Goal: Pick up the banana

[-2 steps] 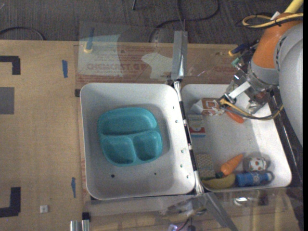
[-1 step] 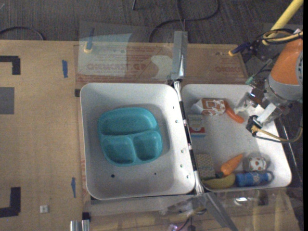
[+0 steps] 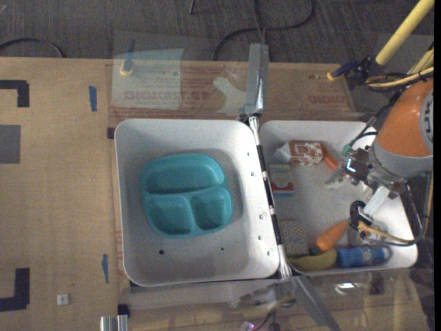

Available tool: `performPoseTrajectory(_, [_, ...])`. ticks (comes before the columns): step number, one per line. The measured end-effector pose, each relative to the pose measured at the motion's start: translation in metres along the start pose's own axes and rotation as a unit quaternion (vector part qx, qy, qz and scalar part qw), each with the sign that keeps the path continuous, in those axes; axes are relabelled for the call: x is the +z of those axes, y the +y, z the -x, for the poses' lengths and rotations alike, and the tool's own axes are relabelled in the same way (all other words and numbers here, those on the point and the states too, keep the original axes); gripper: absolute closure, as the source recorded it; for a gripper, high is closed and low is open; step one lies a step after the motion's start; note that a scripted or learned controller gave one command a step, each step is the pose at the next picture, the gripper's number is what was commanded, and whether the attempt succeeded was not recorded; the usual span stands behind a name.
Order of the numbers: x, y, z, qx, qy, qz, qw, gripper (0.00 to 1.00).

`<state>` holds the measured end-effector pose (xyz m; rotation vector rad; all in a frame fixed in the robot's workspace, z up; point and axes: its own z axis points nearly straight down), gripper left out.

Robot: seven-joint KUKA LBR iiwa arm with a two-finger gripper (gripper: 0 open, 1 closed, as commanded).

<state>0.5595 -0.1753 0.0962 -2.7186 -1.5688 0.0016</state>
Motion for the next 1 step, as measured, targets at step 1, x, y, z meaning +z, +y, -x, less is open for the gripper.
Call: performPoseTrajectory(1, [-0.0099, 0.0008, 0.0013, 0.002, 0.001, 0.001, 1.0000, 1.00])
